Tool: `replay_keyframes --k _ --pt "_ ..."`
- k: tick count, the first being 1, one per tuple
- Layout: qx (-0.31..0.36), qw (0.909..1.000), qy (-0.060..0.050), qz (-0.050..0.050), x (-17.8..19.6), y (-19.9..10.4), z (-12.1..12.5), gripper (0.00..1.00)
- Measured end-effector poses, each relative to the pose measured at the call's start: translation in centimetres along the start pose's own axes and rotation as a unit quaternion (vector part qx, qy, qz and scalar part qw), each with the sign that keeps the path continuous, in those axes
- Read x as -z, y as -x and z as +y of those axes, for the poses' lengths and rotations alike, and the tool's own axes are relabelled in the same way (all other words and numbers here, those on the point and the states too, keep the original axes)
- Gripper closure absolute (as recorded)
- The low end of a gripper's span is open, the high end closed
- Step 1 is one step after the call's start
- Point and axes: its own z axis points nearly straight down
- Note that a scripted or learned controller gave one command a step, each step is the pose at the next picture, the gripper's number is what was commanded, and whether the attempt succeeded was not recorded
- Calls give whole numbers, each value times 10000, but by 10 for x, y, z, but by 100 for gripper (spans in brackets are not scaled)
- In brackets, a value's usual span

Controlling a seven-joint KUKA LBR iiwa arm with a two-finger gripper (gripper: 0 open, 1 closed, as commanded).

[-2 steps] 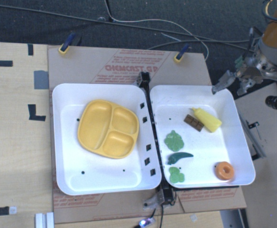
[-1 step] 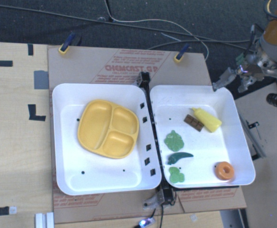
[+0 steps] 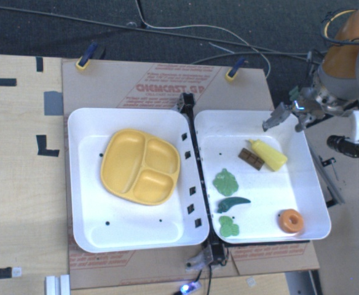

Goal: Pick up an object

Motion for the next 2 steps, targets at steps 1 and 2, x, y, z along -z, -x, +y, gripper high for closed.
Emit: replay_keyframes --k 1,2 --pt "-4 10000 -8 -1 -64 1 -6 0" --pt "-3 10000 7 -5 -117 0 -7 0"
